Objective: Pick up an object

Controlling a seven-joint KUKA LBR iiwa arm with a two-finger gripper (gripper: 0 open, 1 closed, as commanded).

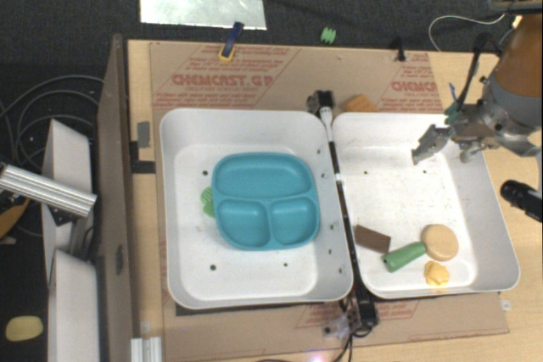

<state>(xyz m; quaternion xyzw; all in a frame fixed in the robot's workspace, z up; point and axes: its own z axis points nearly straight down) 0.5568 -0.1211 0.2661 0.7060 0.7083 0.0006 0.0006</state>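
A tan disc [440, 242], green piece [404, 255], brown block [372, 237] and yellow bit [436, 273] are lying clustered in the right bin's [382, 174] near part. The gripper [447, 145] is hovering over its far right, fingers spread and gripping nothing. A blue tray [265, 199] is sitting in the left bin [182, 182].

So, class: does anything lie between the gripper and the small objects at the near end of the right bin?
Nothing visible does. The gripper hangs over bare bin floor; the brown block, green piece and tan disc lie beyond it.
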